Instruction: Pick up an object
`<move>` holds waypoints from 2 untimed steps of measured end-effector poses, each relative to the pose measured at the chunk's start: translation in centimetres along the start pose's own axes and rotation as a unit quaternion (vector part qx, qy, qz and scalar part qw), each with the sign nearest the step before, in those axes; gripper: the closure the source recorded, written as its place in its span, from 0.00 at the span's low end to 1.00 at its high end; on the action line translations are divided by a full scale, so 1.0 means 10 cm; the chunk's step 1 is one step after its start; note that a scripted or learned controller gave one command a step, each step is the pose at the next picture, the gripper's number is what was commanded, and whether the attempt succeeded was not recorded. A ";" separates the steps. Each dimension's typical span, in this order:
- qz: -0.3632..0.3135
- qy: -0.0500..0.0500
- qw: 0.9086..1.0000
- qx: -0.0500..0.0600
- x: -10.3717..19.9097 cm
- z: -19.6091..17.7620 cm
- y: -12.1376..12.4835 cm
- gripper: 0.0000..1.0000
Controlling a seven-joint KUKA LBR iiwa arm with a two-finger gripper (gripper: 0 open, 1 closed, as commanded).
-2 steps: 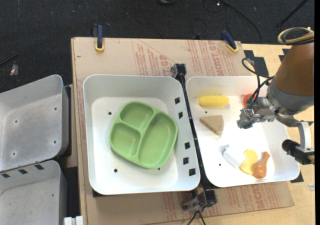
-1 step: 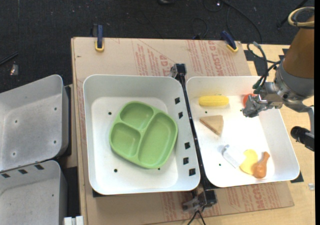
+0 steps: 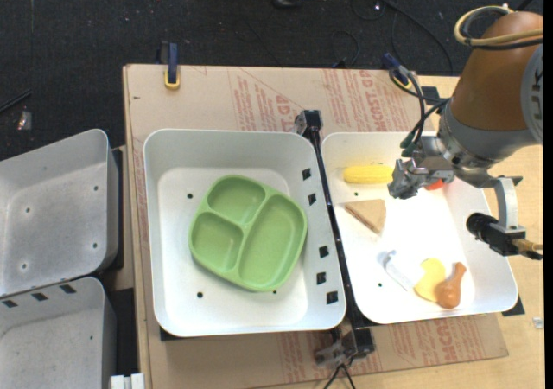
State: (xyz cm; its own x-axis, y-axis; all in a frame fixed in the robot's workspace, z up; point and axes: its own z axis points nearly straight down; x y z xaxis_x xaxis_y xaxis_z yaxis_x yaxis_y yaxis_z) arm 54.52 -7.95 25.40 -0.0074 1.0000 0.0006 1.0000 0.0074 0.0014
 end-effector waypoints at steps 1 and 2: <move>0.000 0.000 1.000 0.000 0.55 0.02 0.18 1.00; 0.001 0.000 1.000 -0.001 0.93 0.04 0.50 1.00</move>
State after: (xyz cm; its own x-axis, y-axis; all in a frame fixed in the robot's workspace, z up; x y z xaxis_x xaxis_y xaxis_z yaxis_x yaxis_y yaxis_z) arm 59.44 1.44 25.01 -0.0060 1.0000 0.0001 1.0000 0.0060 0.0031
